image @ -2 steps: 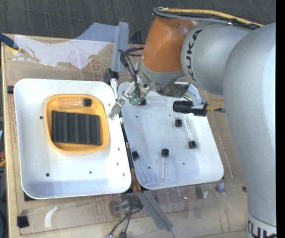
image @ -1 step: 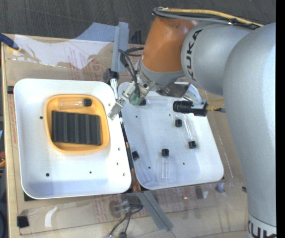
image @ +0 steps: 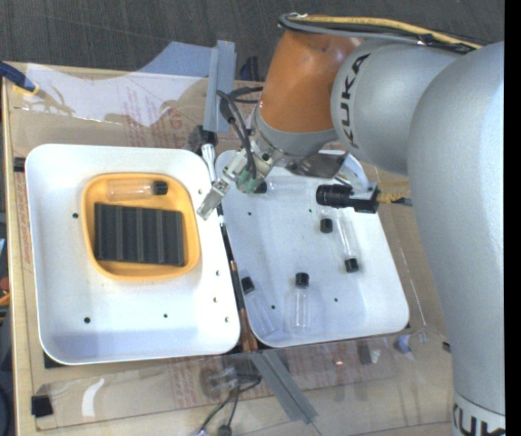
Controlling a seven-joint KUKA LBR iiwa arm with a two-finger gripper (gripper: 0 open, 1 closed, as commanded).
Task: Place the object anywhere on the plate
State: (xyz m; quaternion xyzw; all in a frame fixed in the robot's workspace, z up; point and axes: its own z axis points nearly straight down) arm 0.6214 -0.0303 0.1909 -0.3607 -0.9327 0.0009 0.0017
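Gripper (image: 213,193) sits over the seam between left bin (image: 52,325) and right bin (image: 388,307). Yellow plate (image: 106,189) in left bin carries one clear vial (image: 138,188). Two capped vials (image: 300,302) (image: 345,240) lie in right bin.

Clear capped vials (image: 346,241) lie in the right bin; orange plate (image: 142,226) left.

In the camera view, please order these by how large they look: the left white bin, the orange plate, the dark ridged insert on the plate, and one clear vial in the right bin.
1. Left white bin
2. Orange plate
3. Dark ridged insert
4. Clear vial
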